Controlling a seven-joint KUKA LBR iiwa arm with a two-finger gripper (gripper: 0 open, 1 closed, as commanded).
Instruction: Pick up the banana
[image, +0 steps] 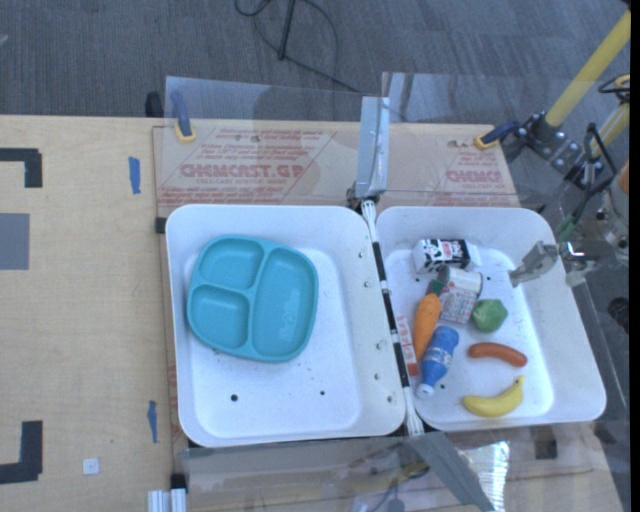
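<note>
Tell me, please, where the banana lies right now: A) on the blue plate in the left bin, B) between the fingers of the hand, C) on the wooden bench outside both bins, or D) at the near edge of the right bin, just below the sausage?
D: the banana lies in the right bin near its front rim, just below the sausage.

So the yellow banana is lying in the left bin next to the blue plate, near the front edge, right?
Not quite. The banana lies in the right bin, near its front edge, just below the red sausage. The blue plate sits alone in the left bin. The camera view shows this.
</note>
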